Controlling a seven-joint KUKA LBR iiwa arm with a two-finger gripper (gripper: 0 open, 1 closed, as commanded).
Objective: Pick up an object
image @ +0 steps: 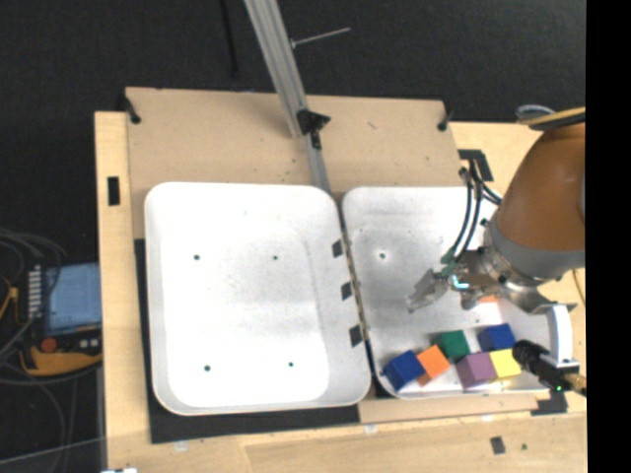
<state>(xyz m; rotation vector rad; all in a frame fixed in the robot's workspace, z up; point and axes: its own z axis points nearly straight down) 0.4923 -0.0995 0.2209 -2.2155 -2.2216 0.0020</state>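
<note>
1. While the arm is reached in over the right edge of the worktop, the gripper is seen above the right bin, near the middle of it, over bare floor.
2. Whether the gripper is open or closed cannot be told, because this part is small and blurred; no object is seen in it.
3. The objects to be picked are gathered along the front wall of the right bin, towards its front right corner: a blue block, an orange block, a green block, a purple block, a yellow block and a second blue block.
4. A small orange-red piece is seen just beside the wrist, but what it is cannot be decided.
5. The blocks are packed closely, some touching, so it is judged that a block at the outside of the group should be chosen; the blue block at the left end has free space on one side.
6. It is advised that the gripper be moved towards the front wall, centred over the chosen block and lowered straight.
7. Care should be taken with the front wall, since a finger could be stopped by it or a neighbour block could be pushed.
8. The left bin is not needed for this step.
</note>
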